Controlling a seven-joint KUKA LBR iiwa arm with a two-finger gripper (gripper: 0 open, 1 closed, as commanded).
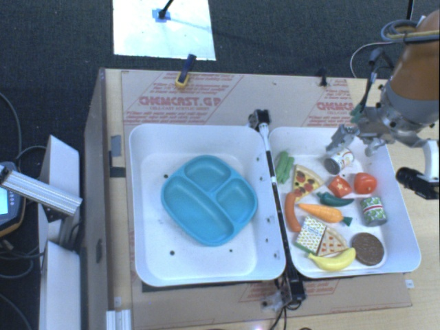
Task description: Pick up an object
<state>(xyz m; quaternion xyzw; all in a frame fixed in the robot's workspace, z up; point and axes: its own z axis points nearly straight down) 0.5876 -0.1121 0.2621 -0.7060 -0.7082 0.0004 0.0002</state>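
The bench [103, 205] is covered by a brown cardboard sheet [206, 98] with red print, and on this lie two shallow white bins side by side. The left bin [155, 267] and the right bin [405, 243] touch along their inner edges. A yellow clamp [184, 78] sits at the sheet's far edge.
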